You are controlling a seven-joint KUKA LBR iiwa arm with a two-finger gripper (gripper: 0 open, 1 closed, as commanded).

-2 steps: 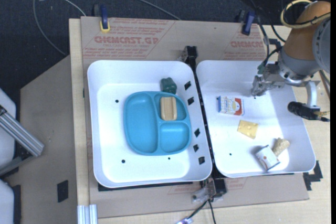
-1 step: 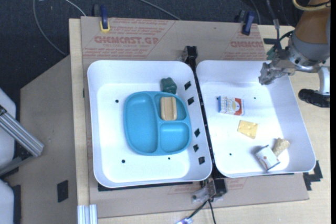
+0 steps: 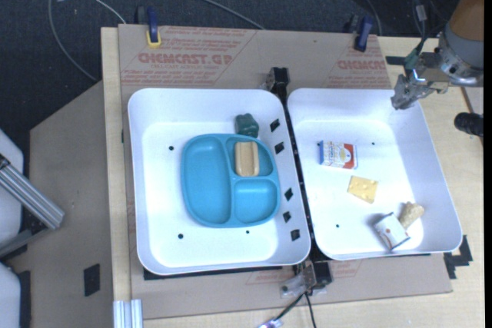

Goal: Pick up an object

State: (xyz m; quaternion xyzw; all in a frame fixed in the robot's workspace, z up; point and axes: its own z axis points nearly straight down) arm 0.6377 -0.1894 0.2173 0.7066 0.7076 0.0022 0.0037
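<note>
Nearest, at the front rim of the right bin [image 3: 430, 165]: a small white box [image 3: 390, 231] touching a tan lump [image 3: 411, 213]. Just past them, a yellow block [image 3: 363, 188]. Farther in, a red, white and blue packet [image 3: 338, 154], with lots of bare white floor around it. In the left bin [image 3: 146, 165]: a blue tray [image 3: 211, 188] with a tan bar [image 3: 246, 159] lying in one part, and a dark green thing [image 3: 247, 124] just behind the tray. Below both, a tan table [image 3: 115, 127] with clamps at the far edge, then dark floor with wires. Far right, the tool [image 3: 406, 92] hanging over the right bin's back corner, well apart from the packet, gripping nothing. Cannot tell whether spread or closed.
</note>
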